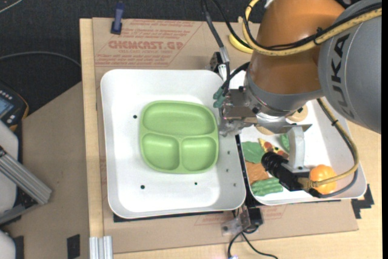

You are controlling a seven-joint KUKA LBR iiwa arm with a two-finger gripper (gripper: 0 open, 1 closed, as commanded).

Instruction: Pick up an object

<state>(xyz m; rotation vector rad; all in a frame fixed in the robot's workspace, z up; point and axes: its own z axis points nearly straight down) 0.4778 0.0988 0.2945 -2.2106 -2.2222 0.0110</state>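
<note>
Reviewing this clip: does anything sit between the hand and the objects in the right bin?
Cannot settle it fully. The arm's orange wrist hangs over the right bin and hides the hand. The green tray lies apart in the left bin, not in the way.

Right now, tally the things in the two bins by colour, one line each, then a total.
Light green: 1, the divided plate in the left bin.
Darker green: 1, a piece in the right bin.
Orange: 1, a round piece.
Brown: 1, a flat piece.
Total: 4 countable; the arm hides more of the right bin.
</note>
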